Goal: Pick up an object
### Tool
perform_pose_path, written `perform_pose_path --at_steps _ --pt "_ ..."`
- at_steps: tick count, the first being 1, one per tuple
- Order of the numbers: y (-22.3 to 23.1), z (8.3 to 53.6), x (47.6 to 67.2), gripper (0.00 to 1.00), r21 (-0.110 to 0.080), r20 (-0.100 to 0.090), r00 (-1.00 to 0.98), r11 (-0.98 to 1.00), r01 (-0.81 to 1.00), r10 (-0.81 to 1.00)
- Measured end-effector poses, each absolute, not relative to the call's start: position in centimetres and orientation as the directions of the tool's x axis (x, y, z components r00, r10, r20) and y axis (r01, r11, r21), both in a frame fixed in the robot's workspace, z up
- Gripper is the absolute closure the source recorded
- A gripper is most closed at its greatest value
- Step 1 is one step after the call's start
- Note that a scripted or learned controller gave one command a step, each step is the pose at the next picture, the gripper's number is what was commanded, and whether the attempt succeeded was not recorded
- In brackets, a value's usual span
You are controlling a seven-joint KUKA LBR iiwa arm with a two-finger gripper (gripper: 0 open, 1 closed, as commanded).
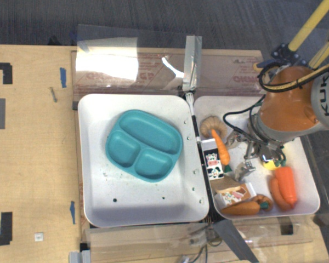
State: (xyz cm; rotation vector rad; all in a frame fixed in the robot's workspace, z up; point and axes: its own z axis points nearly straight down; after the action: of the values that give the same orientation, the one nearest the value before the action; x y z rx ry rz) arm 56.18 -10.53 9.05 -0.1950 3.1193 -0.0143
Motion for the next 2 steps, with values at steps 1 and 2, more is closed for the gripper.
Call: perform_pose_path --at_steps 1,2 --pt "-10.5 9.0 60.3 0.00 -0.007 -0.013 -0.879 0.880 -0.476 -0.476" --pt "-9.4 9.3 53.7 0.00 -0.019 -0.032 -0.896 0.896 -0.443 -0.444"
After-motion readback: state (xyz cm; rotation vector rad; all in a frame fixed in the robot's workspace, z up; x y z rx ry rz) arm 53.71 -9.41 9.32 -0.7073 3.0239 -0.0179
